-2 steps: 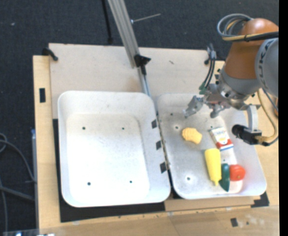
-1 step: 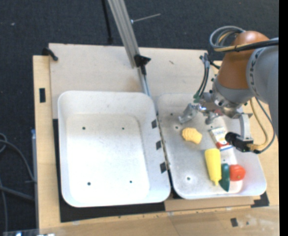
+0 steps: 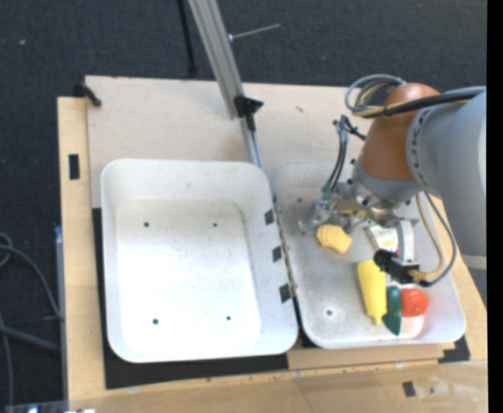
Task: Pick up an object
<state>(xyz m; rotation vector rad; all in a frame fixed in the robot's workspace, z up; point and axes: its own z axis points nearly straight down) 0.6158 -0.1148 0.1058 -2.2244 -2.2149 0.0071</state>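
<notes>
Camera view shows a yellow lump (image 3: 334, 239) lying in the right bin (image 3: 315, 321), its long axis slanting from upper left to lower right. The pincer (image 3: 347, 214) hangs just above and slightly right of the lump, close over it but with nothing visibly gripped; whether it is released or clenched I cannot tell. A corn cob (image 3: 371, 289) lies below and right of the lump, apart from it.
</notes>
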